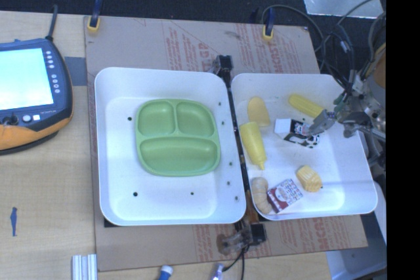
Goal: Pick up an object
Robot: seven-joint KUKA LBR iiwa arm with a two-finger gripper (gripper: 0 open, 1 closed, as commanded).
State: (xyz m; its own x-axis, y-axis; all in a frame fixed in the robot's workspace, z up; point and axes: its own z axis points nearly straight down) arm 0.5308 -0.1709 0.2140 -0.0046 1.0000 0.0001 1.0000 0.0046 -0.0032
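Brown cardboard covers the wooden table point(39, 193), and two shallow white bins sit on it side by side. Left bin point(111, 200) carries a green divided plate point(177, 138). Right bin point(354, 200) holds the loose things: two yellow bottle-like pieces, one point(258, 111) above the other point(253, 144) near the bin's left wall; a yellow corn-like piece point(304, 104) toward the top; a small yellow lump point(309, 178) lower right; a red-and-white packet point(284, 195) beside a tan roundish piece point(260, 192) at the lower left; and a small black-and-white object point(293, 130) near the middle.

The tool point(316, 129) reaches in from the right, its tip low over the bin's middle, just beside the right end of the black-and-white object and seemingly touching it. Whether its fingers are spread or closed, I cannot tell; the tip blurs into the object's dark markings, and nothing can be seen clearly held between them. The corn-like piece lies just above the tool, the yellow lump well below it.

The arm's wrist is cut off at the right edge amid cables. A tablet-like control pendant point(29, 92) lies at the table's left edge, partly cut off.
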